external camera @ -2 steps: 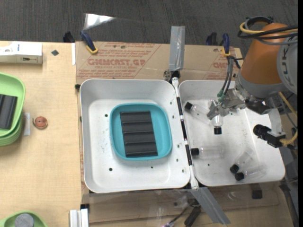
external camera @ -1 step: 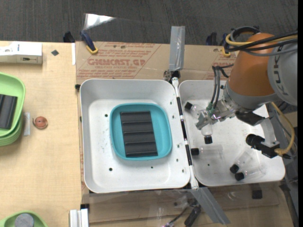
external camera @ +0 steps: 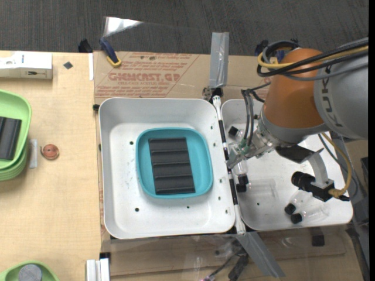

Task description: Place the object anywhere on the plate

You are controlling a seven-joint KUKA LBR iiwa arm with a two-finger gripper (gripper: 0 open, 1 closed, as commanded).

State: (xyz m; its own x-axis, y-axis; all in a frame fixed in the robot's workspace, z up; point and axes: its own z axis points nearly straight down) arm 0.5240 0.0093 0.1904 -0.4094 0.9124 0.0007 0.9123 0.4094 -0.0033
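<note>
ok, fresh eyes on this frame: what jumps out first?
The teal plate in the left bin, bearing a dark ribbed block. Then the arm's orange band, looming over the right bin where small clear, black-capped items lie.

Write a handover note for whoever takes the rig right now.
Hand: low over the right bin's left edge, by the divider; nothing seen held.
Teal plate: in the left bin, carrying a black ribbed block.
Right bin: clear plastic items with black caps, hard to make out.
Done: no pick or place confirmed.
Left: grasp an object from the right bin, carry it over, set it on the plate.
</note>
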